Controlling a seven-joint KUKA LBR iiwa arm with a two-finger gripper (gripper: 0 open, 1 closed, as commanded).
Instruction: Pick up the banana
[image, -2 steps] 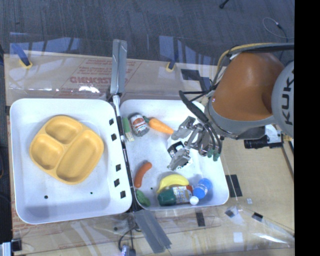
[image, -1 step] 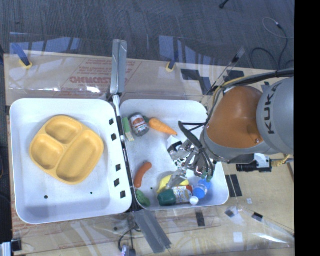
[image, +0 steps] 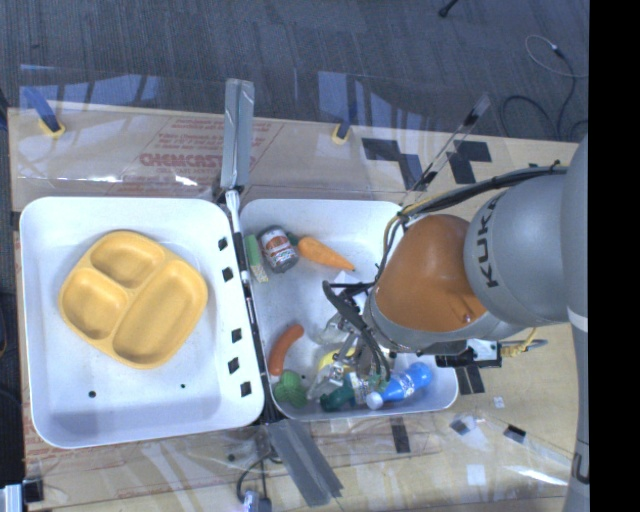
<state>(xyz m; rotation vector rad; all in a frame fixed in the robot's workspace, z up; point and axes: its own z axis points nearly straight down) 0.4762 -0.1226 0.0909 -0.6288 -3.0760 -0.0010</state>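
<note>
**Ana:** Gripper (image: 352, 352) is down in the right bin (image: 300, 215), near its front edge, in among a heap of small things. I cannot tell how it is set; dark linkage and cables cross right over it.

**Ben:** And the banana?

**Ana:** I take the pale yellow bit (image: 330, 372) just beside the gripper, toward the front edge, to be the banana, but little of it shows and I would not swear to it. The rest lies under the wrist or the neighbours.

**Ben:** What could go wrong?

**Ana:** Crowding, I judge. A green thing (image: 291, 384) sits at the front left corner, a blue-and-white bottle (image: 405, 383) lies along the front edge, and an orange-red sausage-shaped piece (image: 284, 348) rests just left of the heap. A closing grip could catch one of those instead, or nudge the banana flat against the front wall.

**Ben:** Anything safely out of the way?

**Ana:** A carrot (image: 325, 254) and a small can (image: 278, 249) by the back left corner, well apart. In the left bin (image: 60, 420), a yellow divided plate (image: 133, 297).

**Ben:** Hidden parts?

**Ana:** The arm's orange band (image: 425, 280) covers the bin's right side.
</note>
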